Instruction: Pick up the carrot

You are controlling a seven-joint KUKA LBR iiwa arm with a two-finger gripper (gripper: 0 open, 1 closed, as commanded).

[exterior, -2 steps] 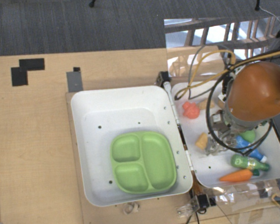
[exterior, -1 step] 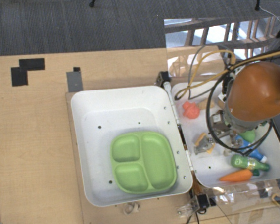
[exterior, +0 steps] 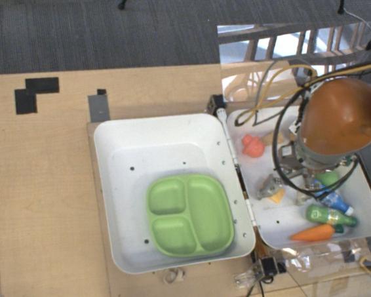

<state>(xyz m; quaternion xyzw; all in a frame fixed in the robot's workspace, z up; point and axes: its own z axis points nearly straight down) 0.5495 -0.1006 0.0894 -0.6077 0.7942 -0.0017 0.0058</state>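
The carrot [exterior: 312, 233] is orange with a green top. It lies flat along the front edge of the right bin [exterior: 273, 231], with the green end pointing right. The arm's orange band [exterior: 337, 117] hangs over the middle of that bin. Below the band, my gripper [exterior: 278, 184] is low over the bin floor, right by a small yellow piece [exterior: 278, 197]. The gripper is behind the carrot and to its left, well apart from it, and the carrot is untouched.
A green bottle [exterior: 322, 214] and a blue item [exterior: 336, 201] lie just behind the carrot. A pink-red toy [exterior: 253, 146] sits at the back left of the right bin. The left bin [exterior: 120, 184] holds a green divided plate [exterior: 189, 213]. Cables loop over the right bin's back.
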